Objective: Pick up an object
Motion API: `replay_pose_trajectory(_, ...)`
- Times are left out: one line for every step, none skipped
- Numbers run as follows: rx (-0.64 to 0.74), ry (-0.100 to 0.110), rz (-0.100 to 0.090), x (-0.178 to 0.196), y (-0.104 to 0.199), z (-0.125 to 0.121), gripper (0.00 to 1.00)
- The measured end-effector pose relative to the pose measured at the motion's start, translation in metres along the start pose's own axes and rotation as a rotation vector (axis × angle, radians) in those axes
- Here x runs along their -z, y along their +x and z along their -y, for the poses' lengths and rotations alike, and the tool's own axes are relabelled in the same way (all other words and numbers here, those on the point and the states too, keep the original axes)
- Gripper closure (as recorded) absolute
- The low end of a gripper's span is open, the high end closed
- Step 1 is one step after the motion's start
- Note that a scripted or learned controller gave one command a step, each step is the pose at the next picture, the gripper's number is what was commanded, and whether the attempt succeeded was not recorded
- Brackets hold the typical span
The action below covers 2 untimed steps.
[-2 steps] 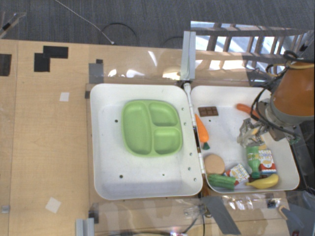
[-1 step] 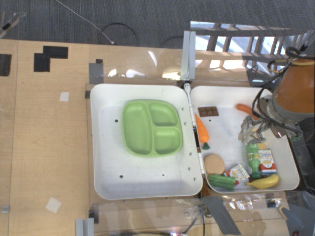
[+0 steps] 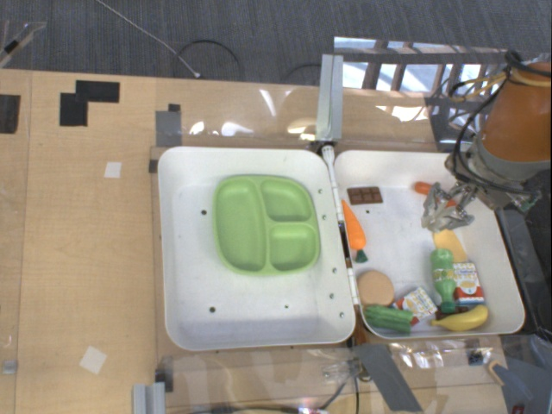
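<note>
The right bin (image 3: 397, 231) holds toy food: a chocolate bar (image 3: 363, 196), a carrot (image 3: 354, 228) along its left wall, a brown round cookie (image 3: 375, 286), a green cucumber (image 3: 387, 317), a banana (image 3: 461, 319), a green bottle (image 3: 442, 276), a small carton (image 3: 467, 284), a snack packet (image 3: 419, 302) and a yellow wedge (image 3: 452, 246). My gripper (image 3: 447, 211) hangs over the bin's upper right part, just above the yellow wedge. A small orange piece (image 3: 421, 188) lies to its left. Nothing shows between the fingers.
The left bin (image 3: 185, 317) carries a green divided plate (image 3: 265, 224). A metal divider (image 3: 329, 110) and rails stand behind the bins. The arm's orange band (image 3: 517, 119) rises at the right, over the bin's back corner.
</note>
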State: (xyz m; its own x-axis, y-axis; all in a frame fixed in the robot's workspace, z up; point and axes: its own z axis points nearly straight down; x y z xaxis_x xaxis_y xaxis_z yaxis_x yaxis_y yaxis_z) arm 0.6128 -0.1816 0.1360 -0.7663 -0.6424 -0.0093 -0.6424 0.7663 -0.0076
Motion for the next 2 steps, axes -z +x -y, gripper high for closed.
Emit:
replay_pose_trajectory(0.334, 0.001, 0.000, 0.0144, 0.0004, 0.0305, 1.00)
replay_pose_trajectory(0.334, -0.001, 0.000, 0.0139, -0.0001, 0.0298, 0.00)
